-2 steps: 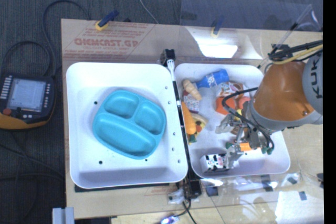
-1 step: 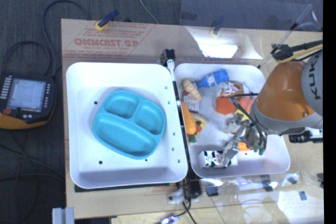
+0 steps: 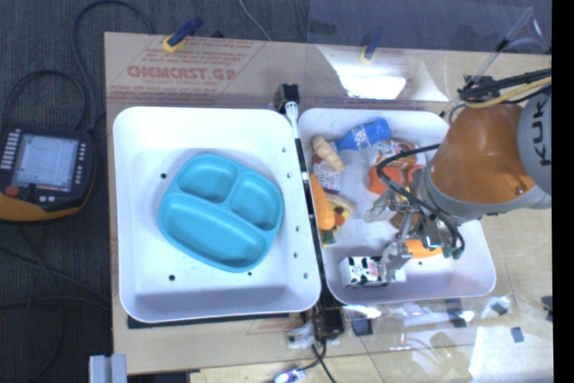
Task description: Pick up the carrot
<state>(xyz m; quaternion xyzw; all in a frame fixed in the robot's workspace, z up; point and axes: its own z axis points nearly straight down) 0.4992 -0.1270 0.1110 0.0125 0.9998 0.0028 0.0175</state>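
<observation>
The bench (image 3: 179, 58) is the largest thing, a brown board that carries two shallow white bins side by side. The left bin (image 3: 134, 282) holds a blue divided plate (image 3: 222, 211), which lies tilted near the middle of the bin. The right bin (image 3: 475, 278) is crowded with small items. The arm (image 3: 484, 161) comes in from the right side, and its orange band hangs over the right half of this bin. Below the band, the gripper (image 3: 402, 251) points down toward the front part of the right bin; its fingers are dark and mixed with cables, so I cannot tell if they are spread or closed. Just beside the gripper lies an orange piece that may be the carrot (image 3: 427, 252), but the view is not clear enough to be certain. A small black and white carton (image 3: 363, 270) lies near the front wall. A blue bottle (image 3: 363, 135) lies at the back of this bin. On the floor to the left of the bench rests a control pendant (image 3: 43, 168).
</observation>
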